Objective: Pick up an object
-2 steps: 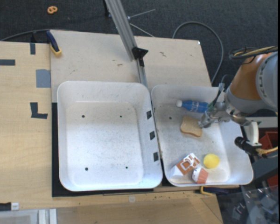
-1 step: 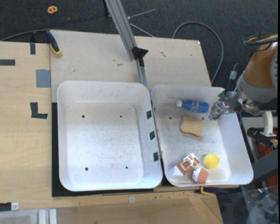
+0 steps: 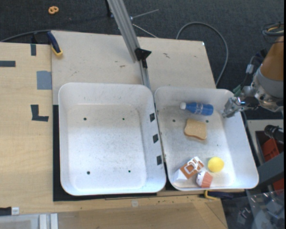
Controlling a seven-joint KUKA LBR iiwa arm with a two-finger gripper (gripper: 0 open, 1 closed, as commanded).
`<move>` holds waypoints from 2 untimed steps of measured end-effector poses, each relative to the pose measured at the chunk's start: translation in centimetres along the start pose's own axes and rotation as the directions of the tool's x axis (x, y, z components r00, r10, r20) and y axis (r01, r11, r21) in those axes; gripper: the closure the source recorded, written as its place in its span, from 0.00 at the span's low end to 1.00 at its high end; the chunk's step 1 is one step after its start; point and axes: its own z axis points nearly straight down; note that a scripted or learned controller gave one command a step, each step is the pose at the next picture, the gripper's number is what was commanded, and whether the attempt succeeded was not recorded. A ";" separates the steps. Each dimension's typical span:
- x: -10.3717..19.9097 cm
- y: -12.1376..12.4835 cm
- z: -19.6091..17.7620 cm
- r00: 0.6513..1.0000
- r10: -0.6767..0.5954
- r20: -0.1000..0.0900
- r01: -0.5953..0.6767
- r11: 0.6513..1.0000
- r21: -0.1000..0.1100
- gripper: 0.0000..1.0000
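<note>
Hovering at the right bin's (image 3: 238,142) far right rim, just beside the blue bottle (image 3: 199,109), the gripper (image 3: 230,107) was seen; whether it was wide or narrow could not be told; the rim could be struck, or the round bottle rolled away.

This was a robotics lab: a plywood worktop (image 3: 19,128) patched with grey tape marks (image 3: 44,79) carried two white bins (image 3: 107,92), a metal camera pole (image 3: 125,25) rose behind, and loose cables (image 3: 205,30) trailed over dark carpet (image 3: 205,4)
</note>
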 end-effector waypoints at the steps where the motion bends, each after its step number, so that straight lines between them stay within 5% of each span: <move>1: 0.0 0.1 -1.5 1.000 -0.001 -0.002 0.001 1.000 0.003 1.00; 2: 4.7 -0.5 -2.2 1.000 -0.005 -0.004 0.005 1.000 0.005 1.00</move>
